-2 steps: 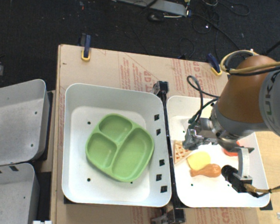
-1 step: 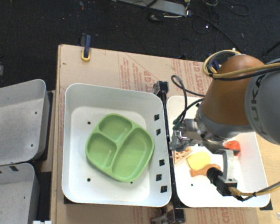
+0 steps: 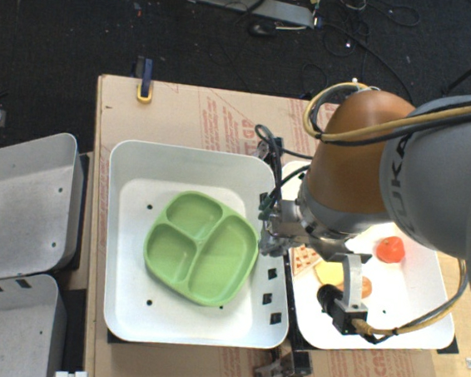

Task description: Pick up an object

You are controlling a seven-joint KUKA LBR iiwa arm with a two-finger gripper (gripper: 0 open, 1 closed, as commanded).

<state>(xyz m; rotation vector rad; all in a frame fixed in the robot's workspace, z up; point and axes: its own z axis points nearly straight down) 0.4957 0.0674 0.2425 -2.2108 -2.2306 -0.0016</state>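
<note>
A green three-compartment plate [image 3: 202, 248] lies tilted in the left white bin [image 3: 115, 296]. The grey arm [image 3: 438, 175] with its orange band [image 3: 352, 150] hangs over the right bin [image 3: 430, 325], hiding much of it. Beside it lie an orange-red object [image 3: 390, 249], a yellow piece [image 3: 328, 273] and a patterned red-and-white piece [image 3: 305, 256]

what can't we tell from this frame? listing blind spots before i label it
- Gripper: the arm's orange band and wrist sit over it in the camera view, so its state cannot be read.
- Right bin: the arm covers most of it. An orange object and a yellow piece show partly; their identity is unclear.
- Green divided plate in the left bin: its right rim meets the wrist hardware, and contact cannot be judged.
</note>
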